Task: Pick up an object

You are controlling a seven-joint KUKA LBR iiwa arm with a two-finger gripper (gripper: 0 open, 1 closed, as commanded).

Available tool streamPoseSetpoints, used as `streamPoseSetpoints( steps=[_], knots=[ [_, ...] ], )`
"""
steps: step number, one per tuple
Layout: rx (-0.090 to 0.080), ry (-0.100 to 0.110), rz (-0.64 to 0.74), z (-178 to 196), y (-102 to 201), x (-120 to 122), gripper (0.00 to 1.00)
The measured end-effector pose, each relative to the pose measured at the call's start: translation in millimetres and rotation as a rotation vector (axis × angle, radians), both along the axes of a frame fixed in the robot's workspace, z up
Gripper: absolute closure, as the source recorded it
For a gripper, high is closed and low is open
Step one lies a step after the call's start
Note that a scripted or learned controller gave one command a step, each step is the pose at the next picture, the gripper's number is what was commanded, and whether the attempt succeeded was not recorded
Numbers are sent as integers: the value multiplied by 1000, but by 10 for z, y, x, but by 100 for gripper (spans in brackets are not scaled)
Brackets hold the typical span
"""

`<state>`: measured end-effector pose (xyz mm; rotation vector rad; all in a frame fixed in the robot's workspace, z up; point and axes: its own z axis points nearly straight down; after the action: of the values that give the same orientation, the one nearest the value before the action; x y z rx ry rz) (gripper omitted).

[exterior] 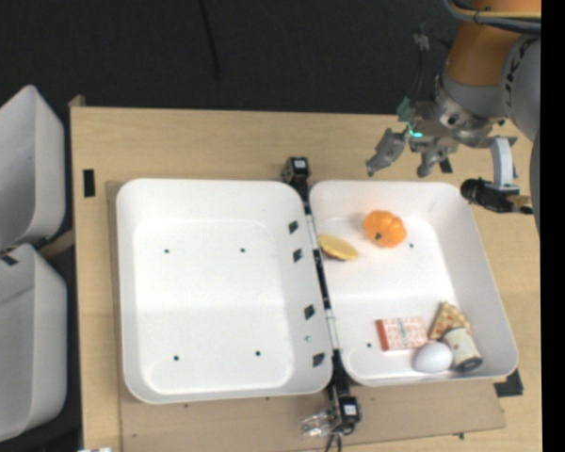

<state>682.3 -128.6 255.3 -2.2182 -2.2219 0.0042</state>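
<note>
While the task names no single object, the nearest candidate is an orange fruit (384, 228), which sits in the right bin (478, 252) just below and slightly left of the gripper (410, 158). Further down and left from the gripper, a pale yellow slice-shaped piece (338, 247) lies close to the bin's left wall, near the fruit but apart from it. Well below the gripper, in the bin's near corner, several things are clustered: a small red-and-white packet (400, 332), a white egg-shaped object (433, 357), a small tan wedge (446, 319) and a little cylinder with a dark end (465, 350); the egg shape and the cylinder look to be touching.

The gripper hangs above the far rim of the right bin, its two fingers spread apart with nothing between them. Above it the wrist shows an orange band on the grey arm (485, 50).

Far to the gripper's left and below lies the left bin (132, 252), joined to the right one along a row of dark clips (311, 281). Both bins rest on a light wooden table (188, 139).
</note>
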Motion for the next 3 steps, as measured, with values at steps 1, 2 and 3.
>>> streamPoseSetpoints(
  steps=[1, 2, 3],
  knots=[
    [2, 15, -1, -1587, -85, 20, 0],
    [2, 8, -4, -1581, -390, 49, 0],
    [2, 8, -2, -1580, -449, 51, 0]
  ],
)
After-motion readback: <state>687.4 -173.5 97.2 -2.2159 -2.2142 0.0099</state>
